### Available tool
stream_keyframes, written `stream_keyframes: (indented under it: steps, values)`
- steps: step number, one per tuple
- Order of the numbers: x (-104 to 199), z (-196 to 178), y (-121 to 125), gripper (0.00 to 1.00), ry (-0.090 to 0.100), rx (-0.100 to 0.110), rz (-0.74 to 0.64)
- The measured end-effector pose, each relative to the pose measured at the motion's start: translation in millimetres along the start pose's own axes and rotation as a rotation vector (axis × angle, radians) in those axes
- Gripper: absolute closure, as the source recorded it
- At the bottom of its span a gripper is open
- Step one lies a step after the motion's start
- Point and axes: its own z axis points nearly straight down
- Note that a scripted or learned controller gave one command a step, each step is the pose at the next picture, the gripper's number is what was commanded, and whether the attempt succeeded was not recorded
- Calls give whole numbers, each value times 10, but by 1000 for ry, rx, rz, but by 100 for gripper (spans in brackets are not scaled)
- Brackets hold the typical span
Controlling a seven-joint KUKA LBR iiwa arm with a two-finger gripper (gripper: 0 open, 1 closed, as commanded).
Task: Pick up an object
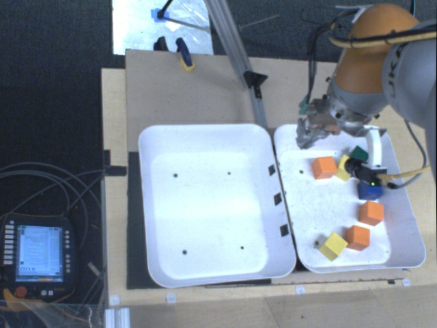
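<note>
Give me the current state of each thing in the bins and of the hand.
hand: over right bin's far-left corner, holding nothing visible
right bin: holds blocks
orange block: lying free
two orange blocks: lying free, near side
yellow block: lying free
blue block: lying free

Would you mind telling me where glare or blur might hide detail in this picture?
Camera view: the left bin floor is washed out nearly white; the foil sheet at the top glares brightly; the gripper is soft and smeared, its shape hard to read; the blocks, such as the orange one, stay fairly clear, with faint shadows.
</note>
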Motion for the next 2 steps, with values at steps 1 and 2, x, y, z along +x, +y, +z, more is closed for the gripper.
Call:
stream_keyframes:
  steps: [1, 2]
  values:
    - [552, 2, -31, 100, 0, -1, -1]
    - [1101, 42, -134, 100, 1, 0, -1]
